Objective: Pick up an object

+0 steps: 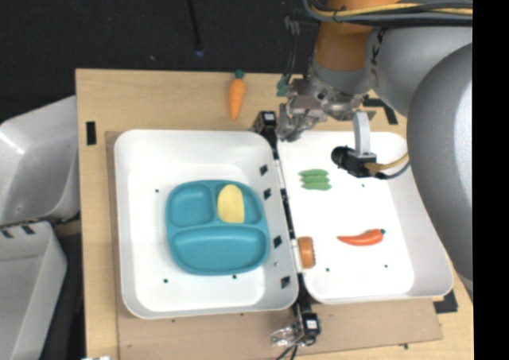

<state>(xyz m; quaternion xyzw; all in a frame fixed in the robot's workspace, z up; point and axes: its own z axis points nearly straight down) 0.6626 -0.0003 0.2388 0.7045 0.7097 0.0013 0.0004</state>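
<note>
Green pea pod (pixel 315 180) lying flat in right bin (pixel 398 279), looking light, firm, slippery; pinching across narrow width advised. End effector (pixel 293 124) hovering nearby, grip state unreadable.

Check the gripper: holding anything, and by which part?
Nothing is visibly held. The gripper sits at the top edge between the two bins, and no object is seen in it. The green beans, red chili and carrot lie apart from it.

Light: bright and even from above
Glare: white bins (pixel 135 271) nearly washed out
Shadows: soft and faint on the tabletop (pixel 95 104)
Surround: black, underexposed
Focus: slightly soft throughout, low resolution
</note>
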